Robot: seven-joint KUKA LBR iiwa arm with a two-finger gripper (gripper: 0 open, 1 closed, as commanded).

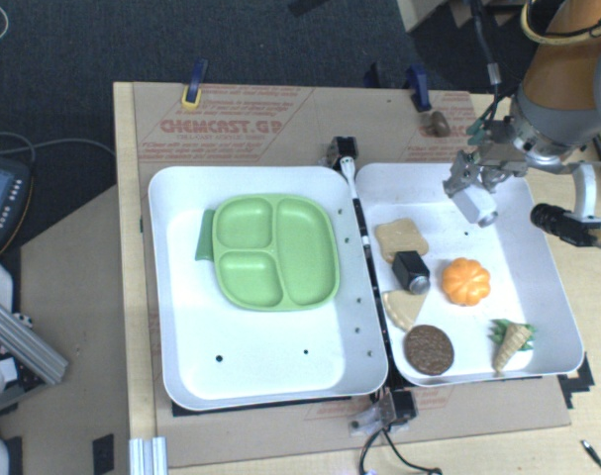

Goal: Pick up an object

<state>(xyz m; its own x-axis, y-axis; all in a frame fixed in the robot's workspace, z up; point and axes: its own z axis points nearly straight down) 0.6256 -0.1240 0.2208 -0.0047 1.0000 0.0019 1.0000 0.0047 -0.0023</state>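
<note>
The end effector [475, 198] hangs over the upper part of the right bin [552, 295], near that bin's far rim. Whether it is open or closed cannot be told from this view; nothing is visible in its grip.

The candidate objects all lie in the right bin, below the end effector:
- A pumpkin [465, 281]: orange, rounded and ribbed, with a glossy surface, in the middle of the bin.
- A black block [411, 270]: small and boxy, with a pale round end, lying just left of the pumpkin.
- A tan piece [399, 237]: flat and irregular, touching the upper edge of the black block.
- A second tan piece [403, 310]: flat and pale, just below the black block.
- A brown disc [429, 348]: round with a grainy texture, near the front rim and touching the second tan piece.
- A corn cob [511, 342]: pale yellow with green leaves, in the front right corner, apart from the others.

The left bin [176, 295] contains a green tray [275, 251], smooth plastic with rounded corners and three compartments. Both bins are shallow white plastic and touch along their inner walls. They rest on a brown cardboard sheet [280, 122] with red print, fixed to the desk by two clamps [193, 87] at the far edge.
</note>
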